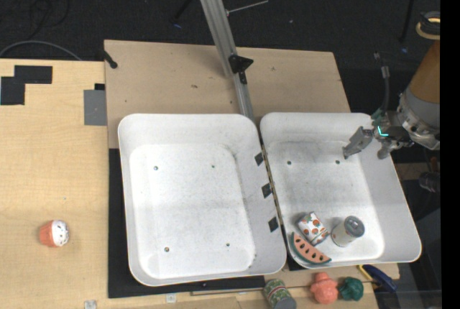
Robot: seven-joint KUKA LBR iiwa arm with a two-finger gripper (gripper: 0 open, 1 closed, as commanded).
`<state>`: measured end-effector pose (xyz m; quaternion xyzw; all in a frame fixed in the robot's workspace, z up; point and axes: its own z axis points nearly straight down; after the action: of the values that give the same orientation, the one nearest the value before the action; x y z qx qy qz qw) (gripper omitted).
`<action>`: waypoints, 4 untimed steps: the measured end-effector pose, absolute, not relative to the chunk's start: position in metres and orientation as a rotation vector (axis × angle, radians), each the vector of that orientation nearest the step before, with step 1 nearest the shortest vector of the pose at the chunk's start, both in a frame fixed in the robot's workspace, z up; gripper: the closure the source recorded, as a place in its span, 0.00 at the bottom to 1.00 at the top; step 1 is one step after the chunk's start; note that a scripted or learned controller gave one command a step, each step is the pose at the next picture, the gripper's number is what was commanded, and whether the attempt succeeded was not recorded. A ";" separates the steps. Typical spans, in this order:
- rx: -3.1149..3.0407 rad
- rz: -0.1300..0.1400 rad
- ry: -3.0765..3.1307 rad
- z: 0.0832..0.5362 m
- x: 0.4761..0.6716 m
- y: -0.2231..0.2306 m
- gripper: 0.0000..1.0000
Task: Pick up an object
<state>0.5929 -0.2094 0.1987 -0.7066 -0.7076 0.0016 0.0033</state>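
My gripper (pixel 370 146) hangs over the right edge of the right bin (pixel 338 131), fingers spread open with nothing between them. Near that bin's front lie a red-and-white patterned object (pixel 312 227), a grey cylinder with a round cap (pixel 348 231) and a watermelon-slice toy (pixel 310 250) on the front rim. All three sit well below and left of the gripper.
The left bin (pixel 188 196) adjoins the right one. A metal rail (pixel 219 31) slants up from between the bins. Small toys (pixel 336 289) lie on the bench in front of the right bin. An orange ball (pixel 54 233) rests on the wood at far left.
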 end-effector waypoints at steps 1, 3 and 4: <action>-2.216 0.002 -2.223 0.201 0.594 -0.209 0.00; -2.210 0.006 -2.221 0.092 0.598 -0.201 0.00; -2.216 0.003 -2.223 0.091 0.598 -0.201 0.00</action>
<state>0.5979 -0.2006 0.0911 -0.7059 -0.7083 0.0009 0.0016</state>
